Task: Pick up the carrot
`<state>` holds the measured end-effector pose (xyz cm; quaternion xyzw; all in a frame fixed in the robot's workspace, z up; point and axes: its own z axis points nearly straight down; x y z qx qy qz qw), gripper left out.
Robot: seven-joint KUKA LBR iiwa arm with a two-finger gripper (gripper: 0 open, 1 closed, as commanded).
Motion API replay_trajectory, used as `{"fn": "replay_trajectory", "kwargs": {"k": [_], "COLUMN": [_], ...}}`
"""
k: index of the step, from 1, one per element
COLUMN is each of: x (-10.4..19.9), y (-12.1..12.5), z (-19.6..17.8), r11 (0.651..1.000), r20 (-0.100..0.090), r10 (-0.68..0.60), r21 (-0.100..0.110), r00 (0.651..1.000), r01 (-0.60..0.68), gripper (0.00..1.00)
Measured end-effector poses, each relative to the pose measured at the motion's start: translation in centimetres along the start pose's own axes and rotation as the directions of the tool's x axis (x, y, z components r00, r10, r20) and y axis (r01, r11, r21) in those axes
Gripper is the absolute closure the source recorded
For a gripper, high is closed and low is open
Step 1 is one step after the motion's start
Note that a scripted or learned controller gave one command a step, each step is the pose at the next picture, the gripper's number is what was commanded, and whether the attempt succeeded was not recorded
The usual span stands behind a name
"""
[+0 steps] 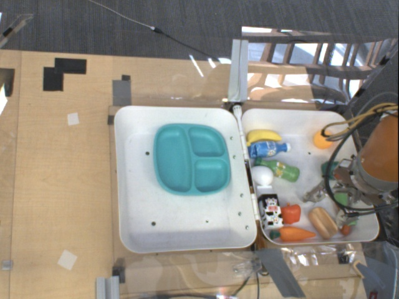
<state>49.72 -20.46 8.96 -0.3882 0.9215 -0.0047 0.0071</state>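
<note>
Orange and tapered, the carrot (297, 233) lies flat along the near wall of the right bin (293, 120), in its front corner, tip pointing right. I see it untouched. Crowding it are a small black-and-white cow-patterned carton (270, 210) just above its thick end, a red tomato-like piece (291, 213) touching or nearly touching it from above, and a hot dog bun (323, 222) just beside its tip. Farther back sit a white egg (262, 177), a green bottle (280, 170), a blue bottle (269, 148), a banana (263, 136) and an orange (324, 139).

My claw (340, 201) hangs over the right side of that bin, above the bun rather than the carrot; cables hide its tips, so I cannot tell how they stand.

From here I worry most about the wall: a descent on the carrot could jam one tip against the bin's rim. The close neighbours could also get pinched instead, or nudge the carrot aside. The left bin (143, 229) carries a teal divided plate (191, 159) on the table (56, 185).
</note>
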Motion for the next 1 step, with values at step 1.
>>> {"fn": "replay_trajectory", "kwargs": {"k": [1], "x": [0.07], "y": [-0.02], "z": [0.00], "r11": [1.000], "r20": [0.000], "r10": [0.018], "r21": [0.000], "r00": [1.000], "r01": [-0.018], "gripper": [0.00]}}
